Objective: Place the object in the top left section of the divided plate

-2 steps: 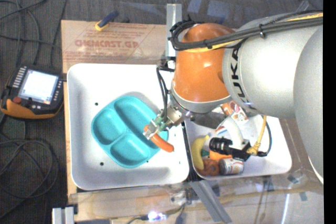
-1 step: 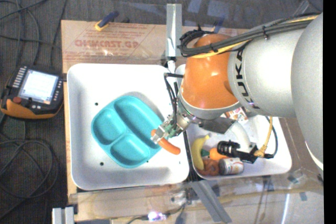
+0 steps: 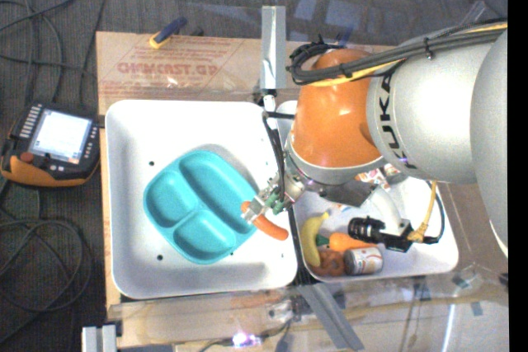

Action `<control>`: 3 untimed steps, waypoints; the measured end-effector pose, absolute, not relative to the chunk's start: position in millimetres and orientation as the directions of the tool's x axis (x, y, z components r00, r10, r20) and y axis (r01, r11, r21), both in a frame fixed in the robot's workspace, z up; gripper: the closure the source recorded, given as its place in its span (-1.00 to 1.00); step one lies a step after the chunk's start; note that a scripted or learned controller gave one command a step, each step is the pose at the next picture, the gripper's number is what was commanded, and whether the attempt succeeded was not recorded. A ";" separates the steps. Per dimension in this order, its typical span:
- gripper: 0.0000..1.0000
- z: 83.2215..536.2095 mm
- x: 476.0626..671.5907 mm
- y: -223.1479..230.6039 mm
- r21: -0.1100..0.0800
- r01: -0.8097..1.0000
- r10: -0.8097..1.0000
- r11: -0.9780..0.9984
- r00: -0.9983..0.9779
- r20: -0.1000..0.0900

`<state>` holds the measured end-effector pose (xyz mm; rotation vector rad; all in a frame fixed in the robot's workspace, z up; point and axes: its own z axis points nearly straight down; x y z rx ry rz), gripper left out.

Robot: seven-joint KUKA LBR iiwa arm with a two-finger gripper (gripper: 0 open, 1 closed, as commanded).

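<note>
Carrot (image 3: 271, 227) near the middle of the frame, lying just off the lower right edge of the blue plate (image 3: 198, 204), in the left bin (image 3: 124, 177). Pincer (image 3: 271, 200) right above the carrot's upper end, touching or nearly so. Cannot tell how far open, or whether anything is gripped (too small and dark there). Top left part of the plate waiting, nothing in it. Could go wrong: a weak hold on just the tip, so the carrot swings or drops on the way. Could land in the wrong part, since the low walls sit close together. Could also bump the plate rim and push it across the bin. Right bin (image 3: 445, 251) full of other food, with a can (image 3: 363, 260).
</note>
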<state>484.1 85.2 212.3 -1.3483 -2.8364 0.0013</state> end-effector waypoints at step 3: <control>1.00 214.0 483.6 132.8 0.000 0.074 0.074 0.997 -0.997 0.001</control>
